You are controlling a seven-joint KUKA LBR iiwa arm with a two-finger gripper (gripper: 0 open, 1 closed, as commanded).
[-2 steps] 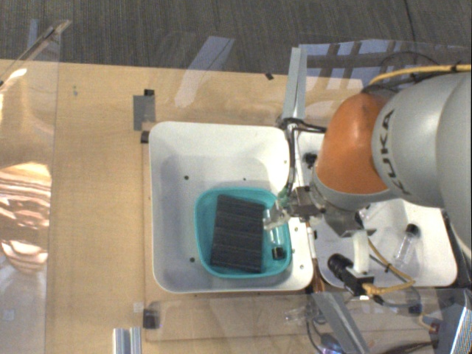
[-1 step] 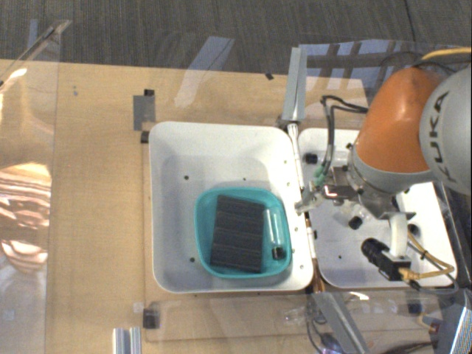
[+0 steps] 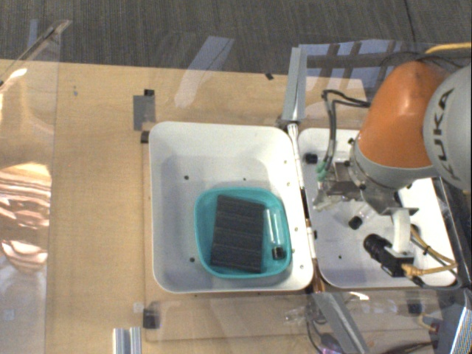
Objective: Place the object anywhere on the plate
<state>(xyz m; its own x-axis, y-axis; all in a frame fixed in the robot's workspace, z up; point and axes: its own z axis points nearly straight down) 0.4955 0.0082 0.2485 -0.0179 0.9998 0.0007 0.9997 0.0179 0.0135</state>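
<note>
Object: dark ribbed block [image 3: 238, 233], lying flat on teal plate [image 3: 203, 212]
Handling: likely light, stiff; best pinched across narrow sides
Jaws: state hidden, cannot tell

Two shallow white bins sit side by side on a wooden bench [image 3: 88, 198]. The right bin [image 3: 435, 205] lies under the gripper [image 3: 335, 190], and the left bin [image 3: 221, 142] lies just to its left. A grey metal post [image 3: 295, 87] stands just behind the gripper, where the bins meet. A small dark bracket [image 3: 145, 110] sits well to the gripper's left, at the left bin's far corner. Grey carpet [image 3: 184, 13] lies beyond the bench.
</note>
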